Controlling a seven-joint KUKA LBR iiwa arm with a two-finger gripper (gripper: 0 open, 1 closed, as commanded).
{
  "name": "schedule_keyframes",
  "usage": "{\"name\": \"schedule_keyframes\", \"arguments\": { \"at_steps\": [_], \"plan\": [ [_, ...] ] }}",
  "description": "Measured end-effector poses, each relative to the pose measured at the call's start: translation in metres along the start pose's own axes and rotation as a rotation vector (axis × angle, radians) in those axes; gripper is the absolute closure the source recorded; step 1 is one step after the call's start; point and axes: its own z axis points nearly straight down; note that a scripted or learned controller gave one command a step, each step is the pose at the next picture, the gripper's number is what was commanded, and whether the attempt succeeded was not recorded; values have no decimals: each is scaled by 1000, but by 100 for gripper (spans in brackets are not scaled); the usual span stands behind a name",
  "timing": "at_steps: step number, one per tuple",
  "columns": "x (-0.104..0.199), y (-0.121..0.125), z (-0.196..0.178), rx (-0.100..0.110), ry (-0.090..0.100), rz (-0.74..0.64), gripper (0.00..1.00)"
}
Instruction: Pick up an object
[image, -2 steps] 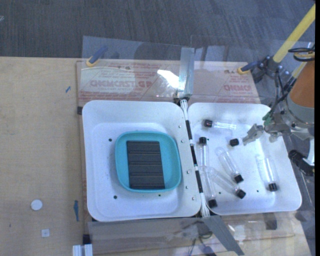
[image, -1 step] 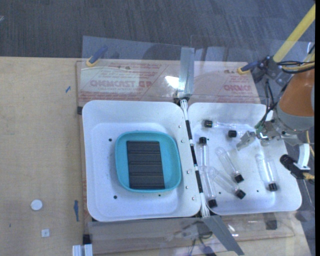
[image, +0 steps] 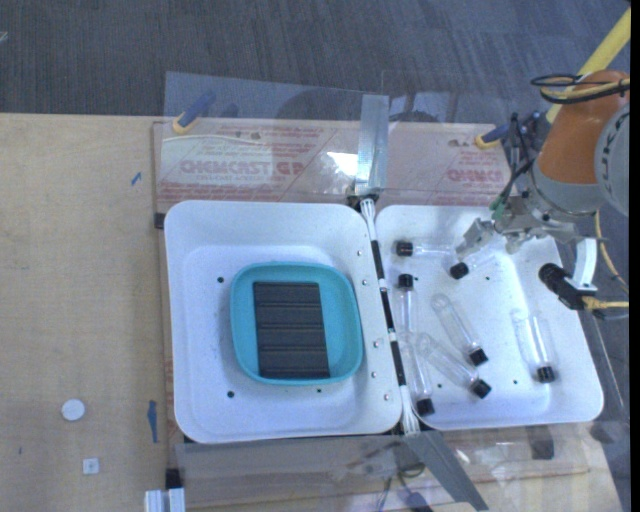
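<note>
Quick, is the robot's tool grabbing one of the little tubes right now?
Tool: over the back of the right bin, by a black-capped tube. Whether it grips anything cannot be told.

text: "CHEMCAST GP" | on: clear sheet (image: 262, 165) behind bins | red print

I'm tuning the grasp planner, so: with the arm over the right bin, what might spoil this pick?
The clear tubes are see-through on a white bin, so the target may be misjudged. Several lie close together near the divider, so the gripper may nudge neighbours. Round tubes could roll away or slip.
</note>
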Motion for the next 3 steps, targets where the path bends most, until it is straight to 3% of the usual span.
{"name": "schedule_keyframes", "arguments": {
  "at_steps": [1,2,3],
  "plan": [
    [27,-5,31,-1,0,-40,0],
    [58,-40,30,-2,2,-75,0],
    [57,-38,18,-8,1,-72,100]
  ]
}}
